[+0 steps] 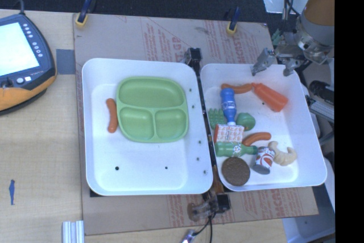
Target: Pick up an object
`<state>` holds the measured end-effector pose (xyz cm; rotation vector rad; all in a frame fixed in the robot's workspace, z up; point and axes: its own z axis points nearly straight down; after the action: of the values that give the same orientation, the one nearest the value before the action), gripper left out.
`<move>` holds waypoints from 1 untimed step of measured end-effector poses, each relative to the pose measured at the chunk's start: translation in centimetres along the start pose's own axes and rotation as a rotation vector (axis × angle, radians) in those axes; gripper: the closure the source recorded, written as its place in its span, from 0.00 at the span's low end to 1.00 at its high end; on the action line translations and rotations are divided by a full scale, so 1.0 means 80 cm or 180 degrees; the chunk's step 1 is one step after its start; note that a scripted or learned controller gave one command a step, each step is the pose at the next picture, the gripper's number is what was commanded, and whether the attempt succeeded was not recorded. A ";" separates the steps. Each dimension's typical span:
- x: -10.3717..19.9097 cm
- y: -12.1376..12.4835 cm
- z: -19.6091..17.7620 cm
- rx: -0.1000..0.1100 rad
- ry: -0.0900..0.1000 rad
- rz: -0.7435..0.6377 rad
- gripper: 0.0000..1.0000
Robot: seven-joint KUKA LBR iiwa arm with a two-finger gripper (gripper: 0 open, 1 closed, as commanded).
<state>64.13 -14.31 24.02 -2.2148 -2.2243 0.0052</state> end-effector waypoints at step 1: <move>-0.025 -0.043 0.175 0.0010 -0.0001 -0.0002 0.00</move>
<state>60.62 -16.33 9.99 -2.2127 -2.2235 0.0087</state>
